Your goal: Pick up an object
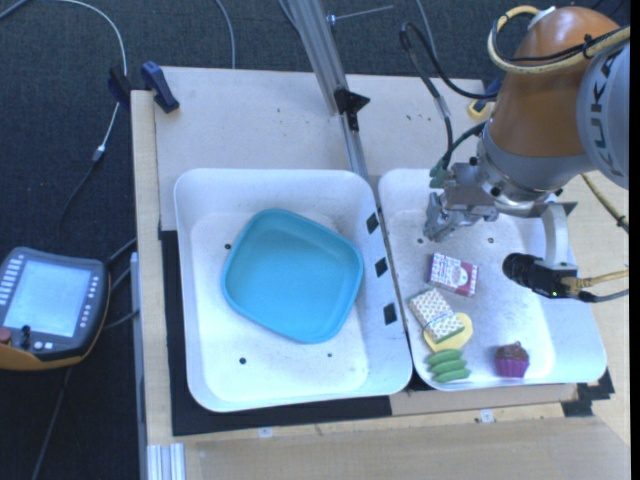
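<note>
Four small items lay in the right bin [575, 363]. I saw the end effector [437, 223] just above the pink box [452, 274], nothing held; couldn't tell its state.

A: How many cams on this rig?
B: One, fixed above the bench [250, 108], looking down at a slant, not straight overhead.
A: Which way is it facing?
B: Far bench edge is at frame top, near edge at the bottom. The arm [545, 78] comes in from frame right.
A: Coverage?
B: Wide. Both bins fit whole: left bin [200, 193] around centre, right bin [590, 353] toward the right. Dark floor shows at the top and left, with a teach pendant [50, 306] at the left edge.
A: Close enough for detail?
B: Mid range. Small items in the right bin read as shapes and colours, no fine detail.
</note>
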